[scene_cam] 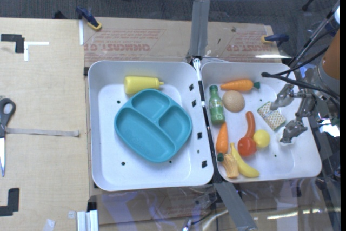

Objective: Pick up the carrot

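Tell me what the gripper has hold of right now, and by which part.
Nothing: the open two-finger gripper hangs over the right white bin, apart from the orange carrot with the green stem.

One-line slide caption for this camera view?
Gripper open over the right bin, right of a carrot, egg, green bottle and banana; left bin holds a blue divided plate.

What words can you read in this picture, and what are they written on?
Red printed lettering runs along the cardboard sheet behind the bins, seen upside down and too blurred to read for sure.
The green bottle has a label too small to read.
No other writing can be made out.
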`<state>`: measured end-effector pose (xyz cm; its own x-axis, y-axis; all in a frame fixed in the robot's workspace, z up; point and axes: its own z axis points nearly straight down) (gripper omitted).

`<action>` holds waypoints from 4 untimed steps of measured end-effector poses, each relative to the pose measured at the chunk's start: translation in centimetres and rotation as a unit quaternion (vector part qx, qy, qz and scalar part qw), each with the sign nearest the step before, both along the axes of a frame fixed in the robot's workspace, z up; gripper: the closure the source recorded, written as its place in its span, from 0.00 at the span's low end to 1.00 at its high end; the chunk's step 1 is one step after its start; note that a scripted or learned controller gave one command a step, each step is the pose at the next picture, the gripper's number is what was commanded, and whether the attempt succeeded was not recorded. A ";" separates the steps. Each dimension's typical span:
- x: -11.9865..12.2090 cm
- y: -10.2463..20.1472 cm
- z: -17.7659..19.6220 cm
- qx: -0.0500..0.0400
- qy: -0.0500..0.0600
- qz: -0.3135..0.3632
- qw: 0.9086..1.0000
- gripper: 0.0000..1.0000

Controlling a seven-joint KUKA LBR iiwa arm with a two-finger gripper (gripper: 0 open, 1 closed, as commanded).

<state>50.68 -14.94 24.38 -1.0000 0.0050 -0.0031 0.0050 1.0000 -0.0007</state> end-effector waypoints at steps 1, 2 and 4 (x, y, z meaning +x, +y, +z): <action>4.0 5.6 -11.1 0.000 0.001 -0.122 0.993 0.00; 9.1 5.3 -14.1 0.003 -0.008 -0.327 0.945 0.00; 14.4 2.3 -14.9 0.001 -0.002 -0.363 0.932 0.00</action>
